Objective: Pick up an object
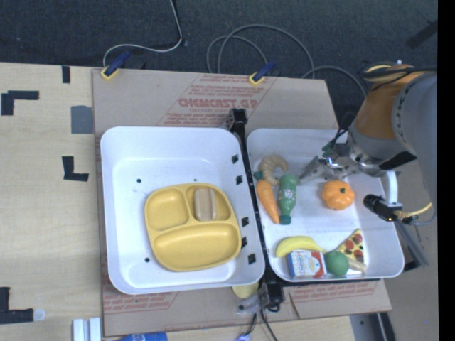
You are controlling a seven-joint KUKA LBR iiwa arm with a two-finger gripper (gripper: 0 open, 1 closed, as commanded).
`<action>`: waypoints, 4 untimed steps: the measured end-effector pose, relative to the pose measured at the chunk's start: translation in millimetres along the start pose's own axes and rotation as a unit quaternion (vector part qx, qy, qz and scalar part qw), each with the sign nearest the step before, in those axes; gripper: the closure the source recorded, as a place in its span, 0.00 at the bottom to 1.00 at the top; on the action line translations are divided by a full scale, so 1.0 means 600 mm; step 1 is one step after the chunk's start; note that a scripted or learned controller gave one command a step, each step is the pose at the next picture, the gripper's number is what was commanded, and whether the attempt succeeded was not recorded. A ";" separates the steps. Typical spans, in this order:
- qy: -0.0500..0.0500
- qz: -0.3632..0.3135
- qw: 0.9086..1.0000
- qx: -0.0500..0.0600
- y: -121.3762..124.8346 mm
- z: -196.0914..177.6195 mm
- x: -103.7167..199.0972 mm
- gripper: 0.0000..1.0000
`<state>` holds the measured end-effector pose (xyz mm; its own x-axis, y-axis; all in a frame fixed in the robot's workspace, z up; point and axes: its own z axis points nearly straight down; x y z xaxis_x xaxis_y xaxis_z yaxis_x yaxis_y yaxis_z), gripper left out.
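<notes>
My gripper (313,169) hangs over the upper middle of the right bin (387,222), fingers pointing left and slightly spread, with nothing between them. An orange fruit (337,195) lies just below and to its right. A green bottle (287,197) and a carrot (267,199) lie to its lower left, and a beige curled piece (272,165) sits to its left. Along the bin's front edge are a banana (298,245), a small carton (306,263), a green round fruit (337,263) and a pizza slice (352,247).
The left bin (124,162) holds a yellow divided plate (192,236) with a beige bread piece (205,203) in one compartment. Black clips (239,123) join the bins along the middle wall. Cables (249,45) loop behind the bins on the cardboard.
</notes>
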<state>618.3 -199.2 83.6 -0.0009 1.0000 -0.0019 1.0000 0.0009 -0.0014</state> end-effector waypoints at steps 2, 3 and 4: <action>-0.003 0.002 1.000 -0.004 -0.055 -0.006 0.122 0.00; 0.000 -0.002 1.000 -0.005 0.091 -0.074 0.133 0.00; 0.000 0.002 1.000 -0.002 -0.026 -0.002 0.091 0.00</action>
<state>602.7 -144.4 84.9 0.0023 1.0000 -0.0011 1.0000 -0.0023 0.0019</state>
